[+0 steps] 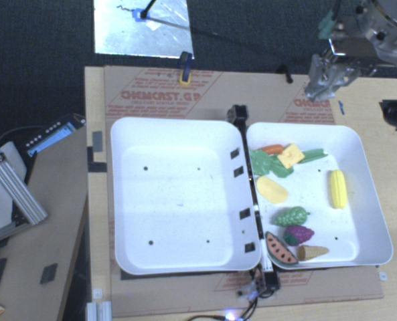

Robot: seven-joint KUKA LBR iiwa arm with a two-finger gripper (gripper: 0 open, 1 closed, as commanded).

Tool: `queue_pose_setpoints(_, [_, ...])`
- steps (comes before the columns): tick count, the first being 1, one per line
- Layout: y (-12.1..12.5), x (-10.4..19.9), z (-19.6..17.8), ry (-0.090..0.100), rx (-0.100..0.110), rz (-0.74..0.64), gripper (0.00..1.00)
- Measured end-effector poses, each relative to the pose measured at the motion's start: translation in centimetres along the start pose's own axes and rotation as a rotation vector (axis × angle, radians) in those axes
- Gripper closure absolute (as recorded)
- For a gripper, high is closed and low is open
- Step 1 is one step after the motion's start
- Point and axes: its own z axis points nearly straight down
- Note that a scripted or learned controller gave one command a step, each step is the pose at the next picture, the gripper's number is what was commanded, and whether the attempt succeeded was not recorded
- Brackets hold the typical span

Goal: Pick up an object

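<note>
While its finger state is unclear, the hand [321, 89] hangs beyond glossy plastic corn [337, 188].

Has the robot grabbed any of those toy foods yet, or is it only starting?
Only starting. Nothing looks done: the corn cob, watermelon slice and other toys all lie in the right bin. The gripper hangs above the bench beyond that bin. The whole pick remains.

A pale wooden worktop [98, 112] stands on dark blue carpet [37, 45]. On the carpet beyond the worktop's far edge lies a shiny silver sheet [128, 25], and aluminium framing [11, 186] slants just left of the worktop.
</note>
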Motion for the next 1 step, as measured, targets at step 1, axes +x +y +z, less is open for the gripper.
queue_pose_setpoints(1, [-4.1,-7.95,2.46,-0.002,0.003,0.012,1.0])
